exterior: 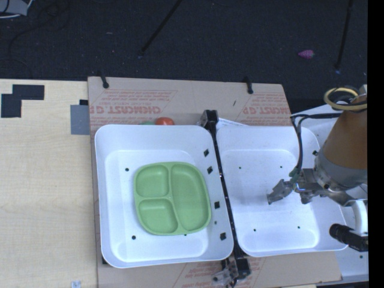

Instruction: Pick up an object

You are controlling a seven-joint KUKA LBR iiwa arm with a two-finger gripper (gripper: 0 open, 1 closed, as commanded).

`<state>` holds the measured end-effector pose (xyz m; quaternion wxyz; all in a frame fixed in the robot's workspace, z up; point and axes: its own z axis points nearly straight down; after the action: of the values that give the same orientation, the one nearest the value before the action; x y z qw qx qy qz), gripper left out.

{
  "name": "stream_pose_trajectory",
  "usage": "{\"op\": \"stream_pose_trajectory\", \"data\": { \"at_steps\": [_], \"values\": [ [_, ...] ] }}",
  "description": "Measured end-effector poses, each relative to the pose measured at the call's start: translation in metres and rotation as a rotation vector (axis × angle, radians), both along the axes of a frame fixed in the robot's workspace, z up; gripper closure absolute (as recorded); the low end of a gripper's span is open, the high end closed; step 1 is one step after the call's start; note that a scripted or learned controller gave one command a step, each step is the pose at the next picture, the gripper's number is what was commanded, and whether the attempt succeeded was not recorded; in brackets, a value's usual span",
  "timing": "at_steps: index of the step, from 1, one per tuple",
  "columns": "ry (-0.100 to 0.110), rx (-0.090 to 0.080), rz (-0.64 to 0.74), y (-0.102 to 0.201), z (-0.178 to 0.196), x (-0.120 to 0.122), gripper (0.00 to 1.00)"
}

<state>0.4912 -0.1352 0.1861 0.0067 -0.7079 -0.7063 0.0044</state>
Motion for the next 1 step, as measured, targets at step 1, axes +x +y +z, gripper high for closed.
{"op": "stream_pose_trajectory", "data": {
  "at_steps": [1],
  "values": [
    [-0.012, -0.002, 0.002, -0.0002, 0.0058, 0.0029, 0.00]
  ]
}}
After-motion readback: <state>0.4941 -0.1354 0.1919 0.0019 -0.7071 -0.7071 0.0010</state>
